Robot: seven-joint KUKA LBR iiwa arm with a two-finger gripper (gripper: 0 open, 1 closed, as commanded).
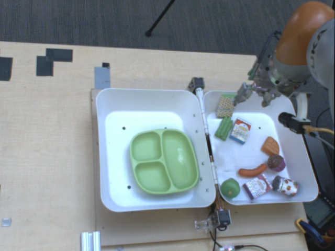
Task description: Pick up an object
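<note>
Camera view, read from left to right, gives us first the left bin (104, 156) with its green divided plate (164, 161), a broad, stiff piece that we judge too wide for a pinch anywhere but at the rim. Across the divider, the right bin (309, 192) holds the small things: a green ball (230, 188) at the near edge, a green block (223, 128) touching a patterned packet (225, 106) at the far corner, a red and white carton (240, 130) just beside the block, an orange sausage (253, 170), a small packet (256, 186), an orange wedge (270, 146), a purple ball (276, 163) and a patterned lump (286, 186). We take the green block as the likeliest pick: light, rigid, flat-sided, best pinched across its short width. The balls would probably roll and the packets are likely to crumple. Our claw (257, 94) hangs open over the bin's far rim, gripping nothing.
</note>
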